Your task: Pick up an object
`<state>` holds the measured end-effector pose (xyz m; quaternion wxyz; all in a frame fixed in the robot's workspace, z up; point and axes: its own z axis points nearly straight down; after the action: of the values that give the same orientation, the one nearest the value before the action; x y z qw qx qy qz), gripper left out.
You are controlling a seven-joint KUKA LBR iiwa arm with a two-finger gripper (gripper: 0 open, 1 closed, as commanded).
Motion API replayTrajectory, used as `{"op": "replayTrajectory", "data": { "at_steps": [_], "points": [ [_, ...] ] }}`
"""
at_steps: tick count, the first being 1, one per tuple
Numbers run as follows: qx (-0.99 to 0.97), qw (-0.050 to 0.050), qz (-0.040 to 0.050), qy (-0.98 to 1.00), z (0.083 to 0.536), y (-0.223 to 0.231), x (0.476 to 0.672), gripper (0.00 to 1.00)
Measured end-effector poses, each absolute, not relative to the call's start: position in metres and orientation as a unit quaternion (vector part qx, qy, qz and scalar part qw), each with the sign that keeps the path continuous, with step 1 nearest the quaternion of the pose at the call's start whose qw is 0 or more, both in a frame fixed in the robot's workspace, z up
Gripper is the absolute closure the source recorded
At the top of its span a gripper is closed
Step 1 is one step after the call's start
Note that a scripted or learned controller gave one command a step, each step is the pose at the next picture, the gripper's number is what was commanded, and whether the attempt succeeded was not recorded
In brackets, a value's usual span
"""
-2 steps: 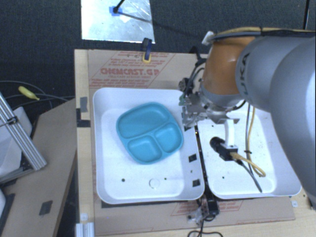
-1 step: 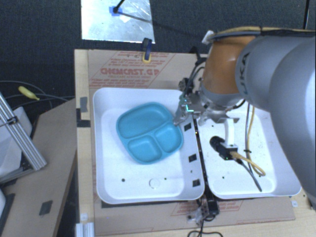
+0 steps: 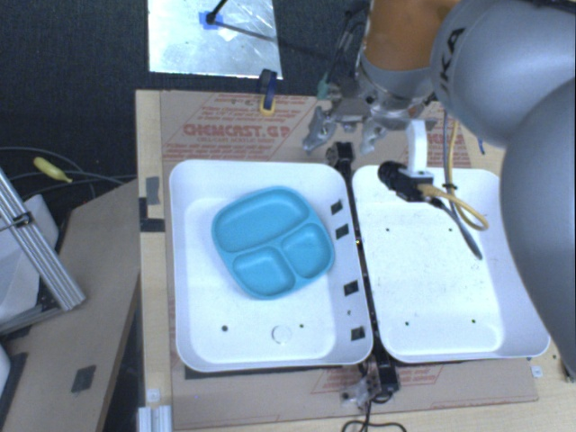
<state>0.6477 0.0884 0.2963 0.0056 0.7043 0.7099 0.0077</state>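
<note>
Bins are sitting side by side on a cardboard sheet [image 3: 234,124], the left bin [image 3: 193,331] and the right bin [image 3: 450,286]; a blue divided plate [image 3: 270,241] is lying flat near the middle of the left bin; beyond it the gripper [image 3: 343,140] is hovering over the far rim where the bins meet, its fingers [image 3: 315,138] standing wide and gripping nothing; farther back a shiny foil sheet [image 3: 180,25] is lying flat.
</note>
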Motion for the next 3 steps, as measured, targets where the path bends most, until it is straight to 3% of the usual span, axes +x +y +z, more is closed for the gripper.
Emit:
{"op": "replayTrajectory", "data": {
  "at_steps": [1, 2, 3],
  "points": [
    [0.702, 0.0, 0.0055, 0.712, 0.353, 0.189, 0.63, 0.0],
    [0.704, 0.001, 0.0028, 0.71, 0.36, 0.182, 0.631, 1.0],
    [0.704, 0.0, 0.0016, 0.71, 0.349, 0.238, 0.625, 1.0]
  ]
}}
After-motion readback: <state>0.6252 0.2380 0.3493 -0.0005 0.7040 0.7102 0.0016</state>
